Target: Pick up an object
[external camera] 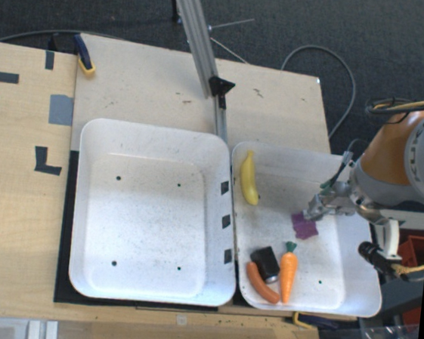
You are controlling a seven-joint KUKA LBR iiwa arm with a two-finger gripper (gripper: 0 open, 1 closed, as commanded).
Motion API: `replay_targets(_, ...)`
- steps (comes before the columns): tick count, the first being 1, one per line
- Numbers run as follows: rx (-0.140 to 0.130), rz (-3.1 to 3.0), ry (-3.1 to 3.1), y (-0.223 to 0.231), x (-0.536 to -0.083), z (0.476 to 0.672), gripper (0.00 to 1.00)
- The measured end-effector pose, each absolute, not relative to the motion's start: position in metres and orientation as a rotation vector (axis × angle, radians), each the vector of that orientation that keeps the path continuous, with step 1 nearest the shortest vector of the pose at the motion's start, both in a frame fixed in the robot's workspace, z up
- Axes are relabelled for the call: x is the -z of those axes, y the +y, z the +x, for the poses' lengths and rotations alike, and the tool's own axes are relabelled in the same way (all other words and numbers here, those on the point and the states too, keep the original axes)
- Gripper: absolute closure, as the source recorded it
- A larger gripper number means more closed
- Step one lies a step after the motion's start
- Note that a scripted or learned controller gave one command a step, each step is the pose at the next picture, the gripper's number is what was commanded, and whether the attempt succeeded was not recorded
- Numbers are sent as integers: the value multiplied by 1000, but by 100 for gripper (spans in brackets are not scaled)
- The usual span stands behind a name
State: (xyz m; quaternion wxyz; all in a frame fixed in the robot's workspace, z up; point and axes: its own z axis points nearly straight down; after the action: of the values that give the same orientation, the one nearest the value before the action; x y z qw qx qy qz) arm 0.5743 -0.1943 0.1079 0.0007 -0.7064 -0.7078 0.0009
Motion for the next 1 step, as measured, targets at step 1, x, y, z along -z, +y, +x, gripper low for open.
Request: replay_targets(1, 3, -2223, -2226, -193, -171, 574, 100)
